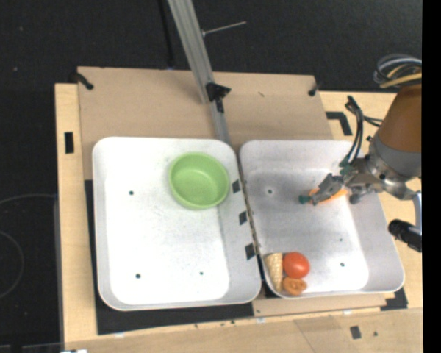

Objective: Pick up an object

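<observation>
My gripper point(328, 192) reaches in from the right over the middle of the right bin point(353, 271). Between its fingers sits a small orange carrot-like toy point(337, 194) with a dark green tip pointing left, and the fingers are shut on it. It looks lifted slightly off the bin floor. A red tomato point(296, 264), a pale yellow cone-shaped piece point(274, 268) and a small orange piece point(294, 286) lie together in the right bin's front left corner. A green bowl point(198, 181) stands upright in the left bin point(132, 271), near its back right.
A slanted metal pole point(195, 46) runs from the top of the view down to the gap between the bins. The arm's orange band point(404, 123) and cables hang at the right edge. Black clips line the divider between the bins.
</observation>
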`<state>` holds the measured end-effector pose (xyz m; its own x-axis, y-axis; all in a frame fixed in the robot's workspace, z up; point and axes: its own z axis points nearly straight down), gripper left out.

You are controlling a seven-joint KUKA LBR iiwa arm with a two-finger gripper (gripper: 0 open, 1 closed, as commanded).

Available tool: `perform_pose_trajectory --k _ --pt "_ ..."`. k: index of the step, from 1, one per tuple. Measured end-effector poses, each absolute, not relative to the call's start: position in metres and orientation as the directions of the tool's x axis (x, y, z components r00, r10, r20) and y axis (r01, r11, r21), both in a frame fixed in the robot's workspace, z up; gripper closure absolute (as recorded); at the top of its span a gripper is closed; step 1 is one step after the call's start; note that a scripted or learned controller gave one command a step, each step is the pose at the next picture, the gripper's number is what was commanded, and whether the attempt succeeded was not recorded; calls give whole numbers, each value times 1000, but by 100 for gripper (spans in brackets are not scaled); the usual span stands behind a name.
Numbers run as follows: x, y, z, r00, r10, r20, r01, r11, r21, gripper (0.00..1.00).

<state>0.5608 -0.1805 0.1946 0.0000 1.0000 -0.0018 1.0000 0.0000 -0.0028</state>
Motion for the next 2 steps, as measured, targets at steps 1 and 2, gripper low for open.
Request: perform_pose_trajectory --k 1,2 --pt "563 -172 139 0 1000 -1 1000 0 -5 0" --pt "563 -173 99 1 1000 -2 1000 -1 -2 0"
